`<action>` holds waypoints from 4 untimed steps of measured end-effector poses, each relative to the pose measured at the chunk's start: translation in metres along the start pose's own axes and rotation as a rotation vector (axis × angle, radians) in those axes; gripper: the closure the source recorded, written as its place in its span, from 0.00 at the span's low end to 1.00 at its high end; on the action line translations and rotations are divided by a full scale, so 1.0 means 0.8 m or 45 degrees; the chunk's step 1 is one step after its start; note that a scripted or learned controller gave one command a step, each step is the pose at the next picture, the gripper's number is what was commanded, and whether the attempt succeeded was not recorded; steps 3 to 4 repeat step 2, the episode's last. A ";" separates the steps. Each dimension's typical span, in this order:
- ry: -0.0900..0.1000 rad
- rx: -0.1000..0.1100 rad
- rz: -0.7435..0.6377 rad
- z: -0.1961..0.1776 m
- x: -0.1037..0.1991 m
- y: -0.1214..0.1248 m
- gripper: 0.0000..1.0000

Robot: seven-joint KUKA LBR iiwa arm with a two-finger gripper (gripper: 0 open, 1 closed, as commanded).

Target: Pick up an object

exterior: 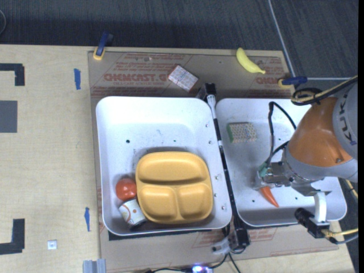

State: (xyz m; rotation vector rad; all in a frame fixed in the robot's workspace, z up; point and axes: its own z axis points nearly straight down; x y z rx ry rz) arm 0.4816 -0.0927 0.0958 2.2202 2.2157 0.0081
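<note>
Two white bins sit on a cardboard-covered bench, and at lower right the gripper [272, 181] hangs over a carrot [269, 195] in the right bin [250, 212], seemingly mid-grasp; next it likely needs a firm close and straight lift.
</note>
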 end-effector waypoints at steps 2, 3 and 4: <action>0.001 0.007 -0.005 -0.111 0.087 0.029 1.00; 0.001 0.007 -0.005 -0.111 0.087 0.029 1.00; 0.001 0.007 -0.005 -0.111 0.087 0.029 1.00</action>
